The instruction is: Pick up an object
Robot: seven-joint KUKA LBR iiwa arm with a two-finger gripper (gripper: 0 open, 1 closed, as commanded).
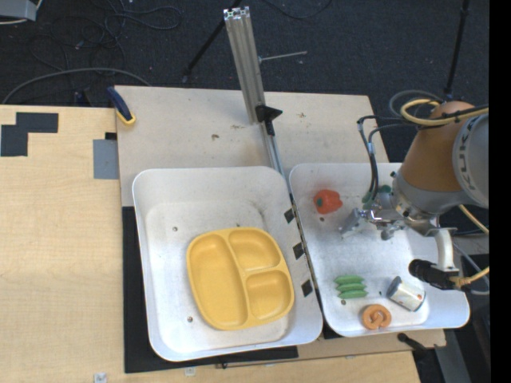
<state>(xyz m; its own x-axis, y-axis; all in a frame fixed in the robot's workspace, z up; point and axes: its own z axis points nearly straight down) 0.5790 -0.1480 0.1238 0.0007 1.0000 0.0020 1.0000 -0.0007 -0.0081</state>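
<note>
Hovering low over the right bin (447,313), the claw (357,222) holds nothing; whether it is apart or together I cannot tell. Tomato (326,201), beans (350,286), can (406,294) and doughnut (376,317) all lie ungrasped, so picking remains.

A dark carpeted floor (96,30) runs along the top, crossed by loose black cables (144,14) and thin tripod legs (204,46). Below it lies the pale counter (200,126), lightly scuffed, with an aluminium post (246,62) rising from its far edge. At the left stands a light wood-grain panel (56,246) bearing dark squares — black ones near its far edge, a grey one (104,158) at its right edge. Light is even and soft.
</note>
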